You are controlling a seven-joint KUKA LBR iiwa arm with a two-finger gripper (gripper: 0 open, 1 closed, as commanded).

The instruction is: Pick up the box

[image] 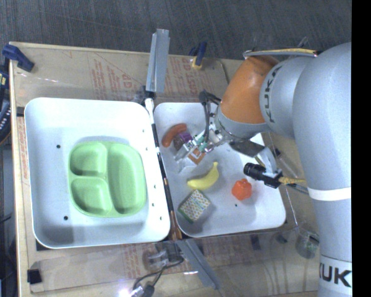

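The box is a small carton with a green and pink pattern. It lies in the right bin near the front left corner, tilted against the bin floor. My gripper hangs low over the back left part of that bin, between a brown sausage and a banana. It is well behind the box, with the banana between them. Some small dark and orange detail shows at its tip, too small to identify. The grey arm and its orange band cover the bin's back right corner.
A brown sausage, a yellow banana and a red fruit-like toy share the right bin. A black cylindrical part juts in at its right. The left bin holds a green divided plate.
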